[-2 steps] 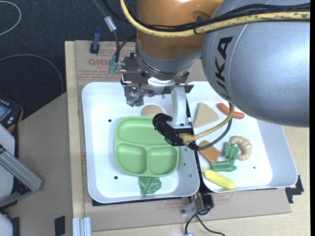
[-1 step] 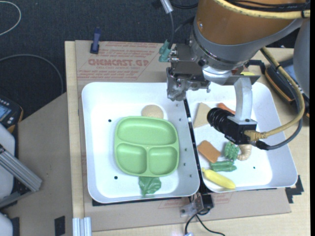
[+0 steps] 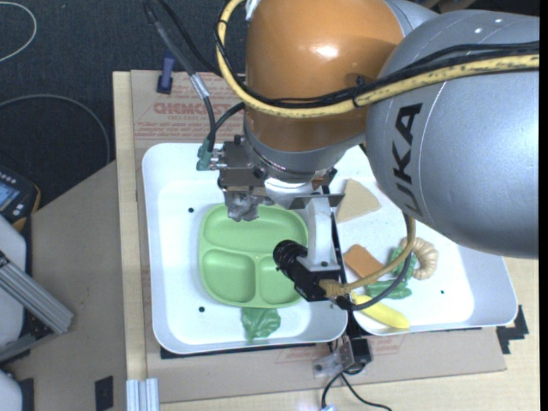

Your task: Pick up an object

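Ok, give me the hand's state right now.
Hand: cannot be told; it sits low over the green divided plate in the left bin.

This is a robotics lab or test workshop, not a home. A large grey industrial arm [image 3: 462,127] with an orange band [image 3: 321,50] and yellow and black cables [image 3: 282,101] hangs over a bench [image 3: 137,229] topped with printed cardboard. Two shallow white bins [image 3: 167,255] sit side by side on it, holding toy-like plastic items. Loose wires [image 3: 17,24] trail over dark carpet [image 3: 68,67] beyond the bench's left edge, and an aluminium frame rail [image 3: 34,302] stands near its front left corner.
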Motion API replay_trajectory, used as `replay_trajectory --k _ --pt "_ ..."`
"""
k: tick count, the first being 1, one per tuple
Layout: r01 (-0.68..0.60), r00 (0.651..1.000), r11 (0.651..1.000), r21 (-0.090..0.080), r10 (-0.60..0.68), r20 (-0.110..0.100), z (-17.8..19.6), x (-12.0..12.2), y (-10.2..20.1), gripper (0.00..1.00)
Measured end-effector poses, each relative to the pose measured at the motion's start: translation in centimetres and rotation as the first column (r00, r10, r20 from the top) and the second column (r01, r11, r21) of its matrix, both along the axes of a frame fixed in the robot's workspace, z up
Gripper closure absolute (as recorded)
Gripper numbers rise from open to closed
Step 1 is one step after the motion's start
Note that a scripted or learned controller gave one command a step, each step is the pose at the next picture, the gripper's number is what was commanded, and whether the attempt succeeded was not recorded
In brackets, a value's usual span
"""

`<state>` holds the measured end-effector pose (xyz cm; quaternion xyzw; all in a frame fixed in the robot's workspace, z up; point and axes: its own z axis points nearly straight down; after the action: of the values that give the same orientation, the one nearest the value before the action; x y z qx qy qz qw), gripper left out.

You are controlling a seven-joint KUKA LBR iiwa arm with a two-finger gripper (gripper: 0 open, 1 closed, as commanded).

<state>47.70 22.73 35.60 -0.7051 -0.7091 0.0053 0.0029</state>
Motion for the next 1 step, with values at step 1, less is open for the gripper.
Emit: replay_trajectory --k 1 --pt "0.010 1.000 1.000 -0.004 -0.010 -0.001 -12.79 4.91 -2.24 1.00"
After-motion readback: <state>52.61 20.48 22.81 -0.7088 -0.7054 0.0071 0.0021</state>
